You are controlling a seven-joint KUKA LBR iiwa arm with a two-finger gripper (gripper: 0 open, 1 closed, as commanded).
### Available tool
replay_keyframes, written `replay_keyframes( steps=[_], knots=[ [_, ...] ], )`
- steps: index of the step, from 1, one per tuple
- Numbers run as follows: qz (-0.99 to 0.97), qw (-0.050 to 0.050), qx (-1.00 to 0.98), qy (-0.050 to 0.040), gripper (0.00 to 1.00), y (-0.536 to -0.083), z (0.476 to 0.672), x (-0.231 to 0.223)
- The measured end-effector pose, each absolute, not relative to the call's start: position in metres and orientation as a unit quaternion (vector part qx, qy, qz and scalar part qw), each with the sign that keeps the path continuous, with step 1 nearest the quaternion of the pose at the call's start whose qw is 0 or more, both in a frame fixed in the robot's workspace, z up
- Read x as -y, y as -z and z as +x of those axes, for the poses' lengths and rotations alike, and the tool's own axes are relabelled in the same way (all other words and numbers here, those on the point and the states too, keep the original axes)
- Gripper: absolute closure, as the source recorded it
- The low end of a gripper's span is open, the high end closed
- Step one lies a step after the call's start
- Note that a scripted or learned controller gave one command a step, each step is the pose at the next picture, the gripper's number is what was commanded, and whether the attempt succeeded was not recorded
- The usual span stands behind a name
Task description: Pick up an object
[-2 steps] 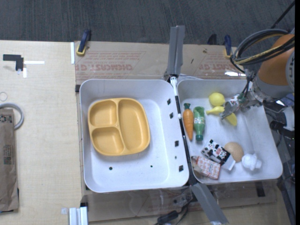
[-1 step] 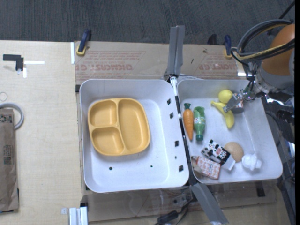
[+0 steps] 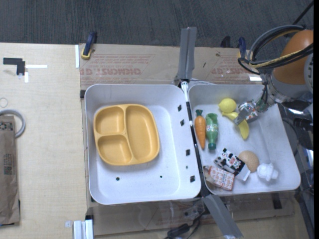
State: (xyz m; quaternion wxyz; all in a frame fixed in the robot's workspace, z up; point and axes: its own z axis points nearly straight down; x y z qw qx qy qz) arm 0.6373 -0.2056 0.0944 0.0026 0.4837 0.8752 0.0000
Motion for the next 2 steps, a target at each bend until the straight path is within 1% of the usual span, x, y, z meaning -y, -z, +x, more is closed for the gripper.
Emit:
replay_keyframes(
  steps=[1,2],
  knots=[
    [0.484,0.01,-0.875,-0.0005,1.0,-0.111,0.641,0.208],
    [0.539,0.002,-0.842,0.0002,1.0,-0.226,0.66,0.14]
  ],
)
